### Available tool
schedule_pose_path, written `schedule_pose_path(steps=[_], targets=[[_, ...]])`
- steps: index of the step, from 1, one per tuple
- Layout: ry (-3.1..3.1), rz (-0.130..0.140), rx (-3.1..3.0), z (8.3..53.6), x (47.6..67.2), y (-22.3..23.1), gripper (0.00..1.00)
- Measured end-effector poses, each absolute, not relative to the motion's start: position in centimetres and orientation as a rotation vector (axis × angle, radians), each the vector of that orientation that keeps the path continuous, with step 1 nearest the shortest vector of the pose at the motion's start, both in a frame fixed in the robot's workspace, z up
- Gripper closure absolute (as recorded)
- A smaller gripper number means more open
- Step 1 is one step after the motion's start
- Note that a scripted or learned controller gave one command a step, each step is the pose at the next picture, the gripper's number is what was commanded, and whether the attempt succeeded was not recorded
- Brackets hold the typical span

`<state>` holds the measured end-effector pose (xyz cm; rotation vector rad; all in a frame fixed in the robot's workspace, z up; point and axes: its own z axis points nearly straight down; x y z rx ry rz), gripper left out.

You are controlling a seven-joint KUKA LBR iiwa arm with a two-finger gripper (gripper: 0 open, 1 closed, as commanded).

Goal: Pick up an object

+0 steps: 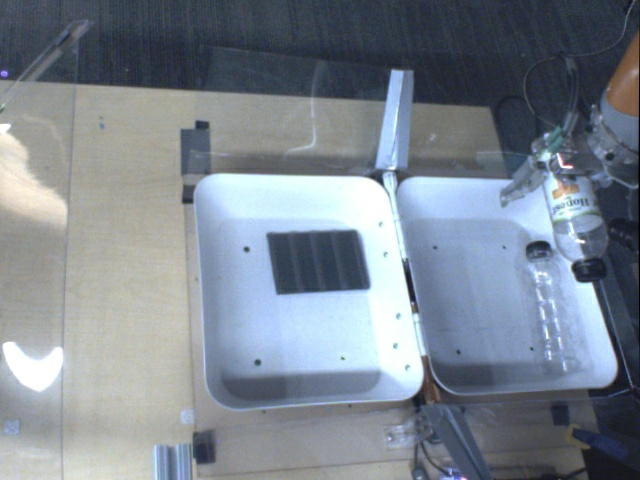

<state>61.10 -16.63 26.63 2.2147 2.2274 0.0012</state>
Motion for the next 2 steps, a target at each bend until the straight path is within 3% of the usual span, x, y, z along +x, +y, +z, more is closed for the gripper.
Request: schedule_pose_path(steps=[1, 2], targets=[[2.219, 0.003, 2.218, 24.9, 59.5, -17.5, 0.00], [2.180, 0.001, 2.259, 20.5, 60.6, -20.5, 0.00]])
